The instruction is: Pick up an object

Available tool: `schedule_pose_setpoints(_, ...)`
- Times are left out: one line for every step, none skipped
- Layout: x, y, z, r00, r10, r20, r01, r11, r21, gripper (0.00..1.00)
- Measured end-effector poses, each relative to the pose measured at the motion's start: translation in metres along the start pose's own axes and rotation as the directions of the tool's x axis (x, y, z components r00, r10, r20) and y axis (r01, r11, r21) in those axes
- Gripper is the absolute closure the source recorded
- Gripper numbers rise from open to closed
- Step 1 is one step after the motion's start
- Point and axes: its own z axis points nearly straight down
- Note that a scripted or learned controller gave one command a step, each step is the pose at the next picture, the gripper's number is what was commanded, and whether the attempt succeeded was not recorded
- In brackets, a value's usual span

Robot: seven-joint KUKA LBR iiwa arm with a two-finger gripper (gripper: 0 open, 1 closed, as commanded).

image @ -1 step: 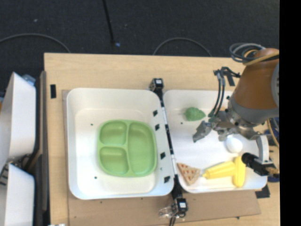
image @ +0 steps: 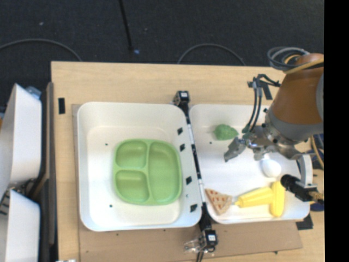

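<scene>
A dark, speckled floor [image: 163, 21] is seen from nine to three o'clock across the top, crossed by thin cables [image: 124, 21]. A light wooden bench [image: 136, 81] is set at the centre. White boxes [image: 22, 146] are stacked at nine o'clock.

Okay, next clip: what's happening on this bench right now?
A grey KUKA arm with an orange band reaches in over the right white bin, its tool hanging above the bin floor near a small green lump. A white ball, a yellow plastic piece and a tan waffle wedge lie nearby. The left white bin holds a green divided plate. Nothing is visibly grasped.
</scene>
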Motion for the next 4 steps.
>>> schedule_pose_setpoints(0.001, 0.002, 0.063, 1.0, 0.002, -0.001, -0.002, 1.0, 0.006, 0.0)
schedule_pose_setpoints(0.002, 0.0, 0.106, 1.0, 0.004, -0.001, -0.004, 1.0, 0.006, 0.0)
schedule_pose_setpoints(0.0, 0.0, 0.125, 1.0, 0.004, 0.0, -0.004, 1.0, 0.003, 0.0)
schedule_pose_setpoints(0.0, 0.001, 0.113, 1.0, 0.011, -0.001, -0.011, 1.0, -0.001, 1.0)
